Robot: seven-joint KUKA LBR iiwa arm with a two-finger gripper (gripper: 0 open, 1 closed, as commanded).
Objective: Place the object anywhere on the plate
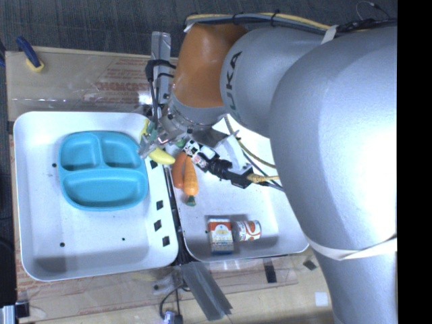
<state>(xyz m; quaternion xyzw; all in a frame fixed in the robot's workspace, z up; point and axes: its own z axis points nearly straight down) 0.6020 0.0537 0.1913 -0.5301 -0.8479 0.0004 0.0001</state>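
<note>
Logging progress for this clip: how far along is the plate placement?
Nothing looks placed: the blue plate in the left bin bears no object. The pincer sits near the yellow piece and carrot at the bins' divide; no grasp is discernible. Pickup and placement remain.

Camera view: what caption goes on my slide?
Robot arm reaches over carrot and banana beside blue plate.

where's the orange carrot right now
The orange carrot lies in the right white bin, close to its left wall, just below the yellow banana and up-left of the small carton.
</note>
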